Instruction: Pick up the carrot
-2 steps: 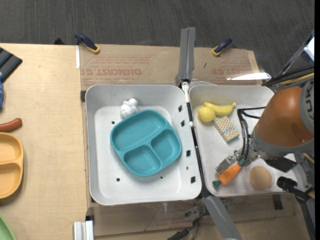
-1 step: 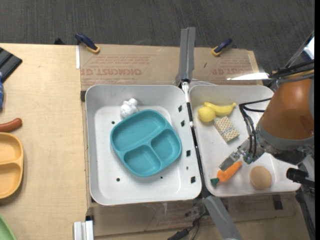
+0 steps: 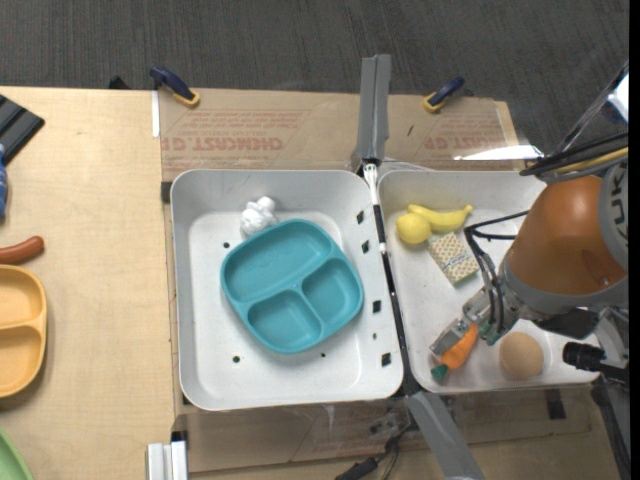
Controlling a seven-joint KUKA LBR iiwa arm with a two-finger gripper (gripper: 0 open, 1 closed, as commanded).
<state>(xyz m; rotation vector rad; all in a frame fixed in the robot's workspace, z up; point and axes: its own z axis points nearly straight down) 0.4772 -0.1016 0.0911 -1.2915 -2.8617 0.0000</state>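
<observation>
The carrot (image 3: 459, 350) is small and orange with a green end, and lies slanted near the front left corner of the right bin (image 3: 425, 380). My gripper (image 3: 466, 336) reaches down from the orange-banded wrist right over it. A grey finger shows on each side of the carrot's upper end, so the gripper is shut on the carrot. The carrot's green tip points toward the bin's front wall. I cannot tell whether the carrot is touching the bin floor.
In the right bin a beige egg (image 3: 521, 355) sits just right of the gripper, with a patterned packet (image 3: 453, 258), a lemon (image 3: 412, 229) and a banana (image 3: 442, 215) farther back. The left bin (image 3: 190, 298) holds a teal divided plate (image 3: 290, 285) and a white crumpled object (image 3: 259, 215).
</observation>
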